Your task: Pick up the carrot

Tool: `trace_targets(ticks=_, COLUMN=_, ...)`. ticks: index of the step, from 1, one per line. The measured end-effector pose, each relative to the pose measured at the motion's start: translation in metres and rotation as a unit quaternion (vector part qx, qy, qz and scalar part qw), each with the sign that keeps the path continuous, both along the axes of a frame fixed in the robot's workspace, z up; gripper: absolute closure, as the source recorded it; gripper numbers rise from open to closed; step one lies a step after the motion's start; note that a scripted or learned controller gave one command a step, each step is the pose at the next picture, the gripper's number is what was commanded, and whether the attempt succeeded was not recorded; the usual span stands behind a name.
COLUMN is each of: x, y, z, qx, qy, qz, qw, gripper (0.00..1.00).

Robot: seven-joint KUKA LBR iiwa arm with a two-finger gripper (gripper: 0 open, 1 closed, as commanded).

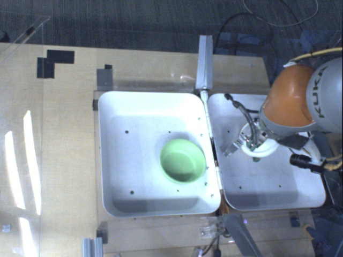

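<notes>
Orange is showing on the band of my arm [289, 98], and it is the one orange patch I am finding while I am looking for the carrot. I am hanging over the right bin [278, 191], with my gripper [251, 144] pointing down near the middle of its upper half, close to the wall it shares with the left bin [128, 143]. My wrist and its cables [238, 108] are covering the gripper from above, so I am not able to tell whether it is apart or together, and I am not seeing anything clamped in it. Where the carrot is lying I cannot tell. The bare floor of the right bin around me is looking plain white, so I am judging that it is most likely hiding right under my wrist. If so, it is lying straight below me, not off to one side, and its long axis is staying unknown to me. The left bin is holding a green bowl [183, 160] near its lower right corner, just across the shared wall from me, and its inside is looking bare. The desk [53, 143] around both bins is showing pale wood.
</notes>
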State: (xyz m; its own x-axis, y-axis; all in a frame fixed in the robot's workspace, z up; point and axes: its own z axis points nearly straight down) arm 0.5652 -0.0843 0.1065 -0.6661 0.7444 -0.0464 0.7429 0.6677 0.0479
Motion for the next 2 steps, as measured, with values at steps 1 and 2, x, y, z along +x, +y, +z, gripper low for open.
trace_targets(ticks=1, x=-0.02, y=-0.003, z=-0.001, qx=0.0042, qy=-0.001, qz=-0.078, qw=0.9969, gripper=0.0)
trace_targets(ticks=2, x=0.031, y=-0.059, z=0.024, qx=0.0076, qy=0.026, qz=-0.189, qw=0.9816, gripper=0.0)
